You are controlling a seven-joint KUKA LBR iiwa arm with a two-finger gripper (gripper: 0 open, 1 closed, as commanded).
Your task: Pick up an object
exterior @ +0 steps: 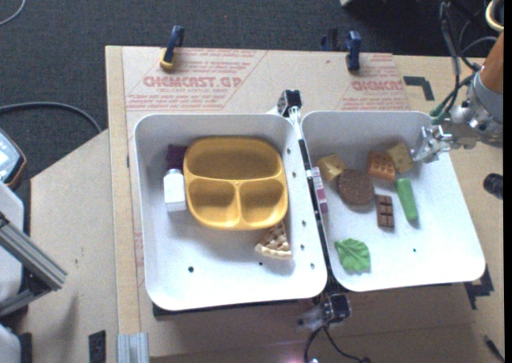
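Over at the right edge of the frame, the hand (426,148) hangs above the right bin's (464,229) upper right corner, just beside a tan block (400,157); whether it is spread or pressed together I cannot tell. Nearby lie a waffle piece (381,166), a brown cookie (355,189), a chocolate bar (385,212), a green stick (406,198) and a green leaf (353,254). Left of them, the left bin (152,265) holds a yellow divided plate (235,181).

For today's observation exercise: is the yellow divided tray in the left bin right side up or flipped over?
Right side up. The yellow divided tray shows its three hollow compartments and raised dividers facing the camera, lying flat in the left bin.
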